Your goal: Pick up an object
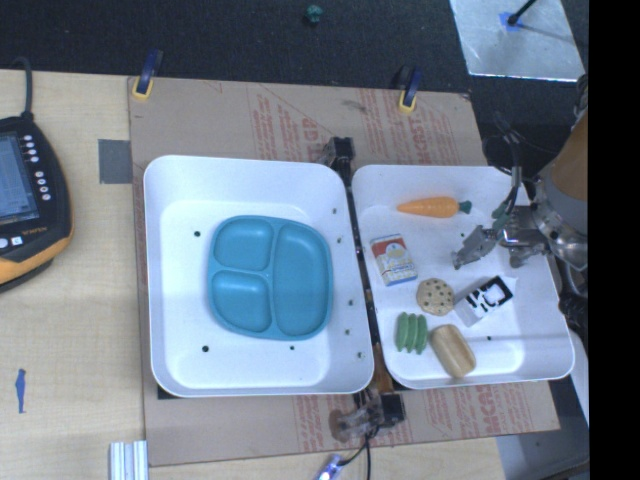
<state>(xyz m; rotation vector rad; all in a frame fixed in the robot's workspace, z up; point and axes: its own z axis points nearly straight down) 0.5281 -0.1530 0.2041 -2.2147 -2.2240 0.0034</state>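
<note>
The right white bin [385,353] holds several small items. An orange carrot [430,207] lies near its far side, and a red-and-white box [393,259] sits left of centre. A round cookie [434,296], a green pea pod [410,332] and a tan bread roll [452,351] cluster near the front. A black-and-white block [487,298] lies right of the cookie. My gripper [497,248] hangs over the bin's right half, just beyond the block and right of the box. Its fingers are spread open with nothing between them.
The left white bin [170,358] holds a blue divided plate [270,276]. A teach pendant [25,203] rests at the bench's left edge. Clamps [147,74] pin the cardboard sheet at the back. The arm [565,198] enters from the right.
</note>
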